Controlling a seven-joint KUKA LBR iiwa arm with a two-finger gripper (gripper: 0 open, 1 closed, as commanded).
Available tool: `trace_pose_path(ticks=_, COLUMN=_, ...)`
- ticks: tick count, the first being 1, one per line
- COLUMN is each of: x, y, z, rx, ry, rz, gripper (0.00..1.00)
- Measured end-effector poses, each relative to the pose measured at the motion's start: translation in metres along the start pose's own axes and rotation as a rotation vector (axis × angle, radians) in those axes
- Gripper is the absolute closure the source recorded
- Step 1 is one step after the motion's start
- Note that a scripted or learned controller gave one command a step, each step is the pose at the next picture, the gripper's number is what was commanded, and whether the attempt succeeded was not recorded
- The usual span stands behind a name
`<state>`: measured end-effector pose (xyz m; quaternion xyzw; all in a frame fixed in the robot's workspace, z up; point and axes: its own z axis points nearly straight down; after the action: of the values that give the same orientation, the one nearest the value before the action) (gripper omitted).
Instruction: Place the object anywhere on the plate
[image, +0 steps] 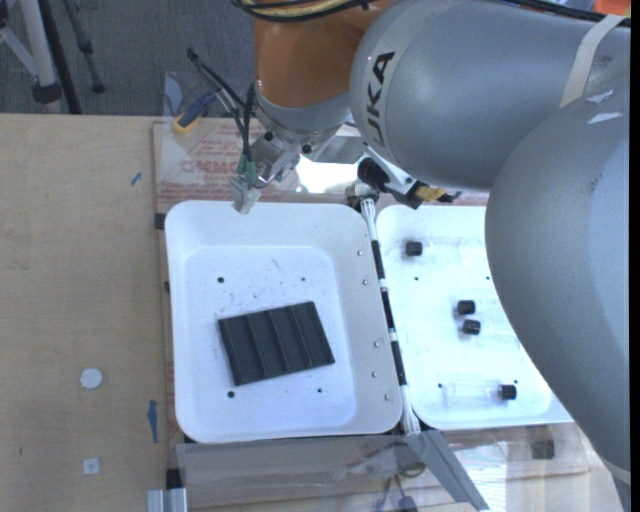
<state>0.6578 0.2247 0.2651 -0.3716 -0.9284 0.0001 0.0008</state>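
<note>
Tool (247, 190) above left bin's (190, 300) far rim; grip state impossible to tell. 1 ridged dark plate (275, 343) inside. Right bin (440, 300) partly hidden by arm (500, 100): 4 small black pieces (466, 309), 1 clear tube (468, 392).

My claw (245, 192) hangs over the left bin's (200, 235) far rim. Dark ridged plate (275, 343) lies inside. Small black bits (466, 309) in right bin (440, 275).

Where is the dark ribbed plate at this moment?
The dark ribbed plate lies on the floor of the left white bin, slightly below its centre, with the gripper above the bin's far rim.
</note>
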Motion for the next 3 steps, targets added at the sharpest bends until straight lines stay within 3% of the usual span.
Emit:
trace_pose_path(ticks=1, x=0.0, y=0.0, z=0.0, rx=-0.001, ry=0.0, rz=0.0, gripper=0.0)
trace_pose_path(ticks=2, x=-0.001, y=0.001, z=-0.012, rx=-0.006, ry=-0.002, rz=0.001, gripper=1.0)
trace_pose_path(ticks=3, x=-0.004, y=-0.001, z=-0.012, rx=-0.005, ry=-0.003, rz=0.034, gripper=1.0)
